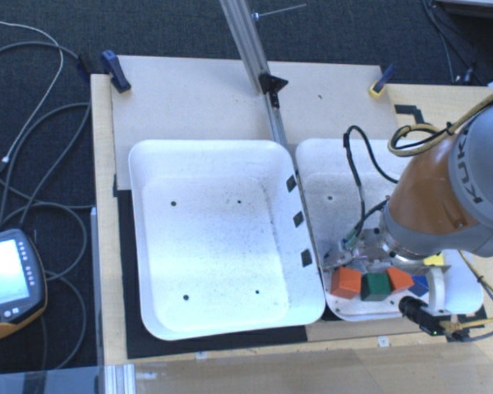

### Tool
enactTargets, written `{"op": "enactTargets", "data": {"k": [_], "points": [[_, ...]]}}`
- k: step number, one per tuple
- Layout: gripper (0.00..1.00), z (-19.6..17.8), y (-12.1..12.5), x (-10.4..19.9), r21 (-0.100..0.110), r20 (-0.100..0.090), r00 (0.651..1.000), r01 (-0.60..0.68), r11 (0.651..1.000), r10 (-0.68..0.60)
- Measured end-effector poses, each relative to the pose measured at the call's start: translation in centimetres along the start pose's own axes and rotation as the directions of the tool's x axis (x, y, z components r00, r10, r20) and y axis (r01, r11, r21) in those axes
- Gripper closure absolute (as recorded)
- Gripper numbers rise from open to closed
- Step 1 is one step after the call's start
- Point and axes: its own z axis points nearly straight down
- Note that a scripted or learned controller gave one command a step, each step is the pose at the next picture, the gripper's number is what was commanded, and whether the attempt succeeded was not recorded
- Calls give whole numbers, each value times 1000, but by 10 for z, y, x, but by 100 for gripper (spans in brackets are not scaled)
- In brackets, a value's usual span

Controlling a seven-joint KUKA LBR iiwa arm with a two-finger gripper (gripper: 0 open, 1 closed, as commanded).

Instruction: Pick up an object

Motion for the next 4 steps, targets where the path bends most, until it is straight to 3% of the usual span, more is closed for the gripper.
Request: {"op": "enactTargets", "data": {"k": [1,2,3,4], "points": [[0,-1,72,0,-9,3,1000,4,1000,-4],[0,0,18,-1,3,0,1000,-2,1000,2],[100,-10,21,0,-3,0,1000,1,1000,-1],[100,-105,120,64,-17,2,1000,10,1000,-9]]}}
